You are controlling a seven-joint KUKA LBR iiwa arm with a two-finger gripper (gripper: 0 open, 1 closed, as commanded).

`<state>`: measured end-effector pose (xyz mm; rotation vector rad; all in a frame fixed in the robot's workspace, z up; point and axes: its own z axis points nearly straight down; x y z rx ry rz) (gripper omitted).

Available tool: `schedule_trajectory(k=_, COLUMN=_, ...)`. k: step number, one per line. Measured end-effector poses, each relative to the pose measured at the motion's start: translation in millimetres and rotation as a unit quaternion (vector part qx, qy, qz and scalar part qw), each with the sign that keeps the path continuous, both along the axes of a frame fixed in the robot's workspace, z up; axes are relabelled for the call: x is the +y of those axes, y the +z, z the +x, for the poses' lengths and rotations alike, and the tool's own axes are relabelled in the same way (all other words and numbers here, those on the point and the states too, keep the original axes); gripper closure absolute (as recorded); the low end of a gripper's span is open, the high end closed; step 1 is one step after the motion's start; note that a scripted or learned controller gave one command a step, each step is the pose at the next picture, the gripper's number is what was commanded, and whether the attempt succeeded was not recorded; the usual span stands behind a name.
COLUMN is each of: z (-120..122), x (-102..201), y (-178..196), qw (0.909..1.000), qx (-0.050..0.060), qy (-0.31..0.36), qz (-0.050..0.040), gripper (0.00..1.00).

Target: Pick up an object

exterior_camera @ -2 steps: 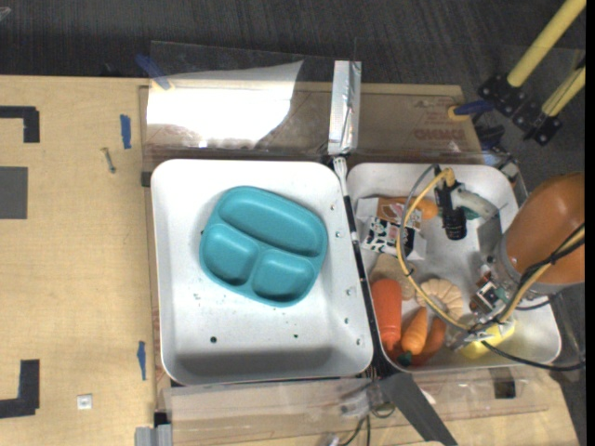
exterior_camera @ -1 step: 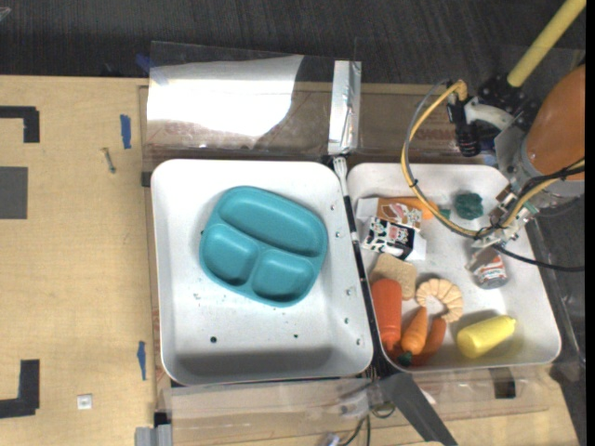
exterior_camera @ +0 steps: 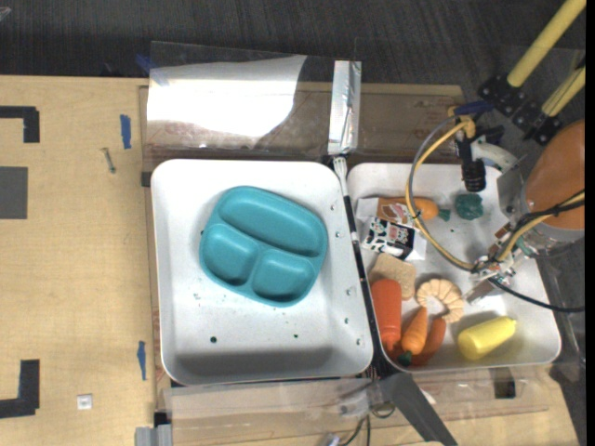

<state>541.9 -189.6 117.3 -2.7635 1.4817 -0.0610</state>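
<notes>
Yellow plastic catches our eye first: the lemon-like piece (exterior_camera: 485, 335) lies at about five o'clock in the right bin (exterior_camera: 548, 349), well apart from the carrot (exterior_camera: 416, 333) and the shrimp (exterior_camera: 439, 295), so we judge it the easiest thing to pick. Our end effector (exterior_camera: 485, 269) hovers just above it near the bin's middle, and we cannot tell how its grip stands. We would come down square over the piece, clear of the cables.

A teal divided plate (exterior_camera: 263, 242) lay in the left bin (exterior_camera: 186, 333); behind it stood what looked like clear plastic sheeting (exterior_camera: 223, 100).
</notes>
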Motion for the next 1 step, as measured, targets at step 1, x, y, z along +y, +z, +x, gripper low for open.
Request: schedule_trajectory(k=1, z=-46.3, x=-7.1, y=-20.1, qw=0.9999, qx=-0.009, qy=0.006, qz=0.0047, gripper=0.00)
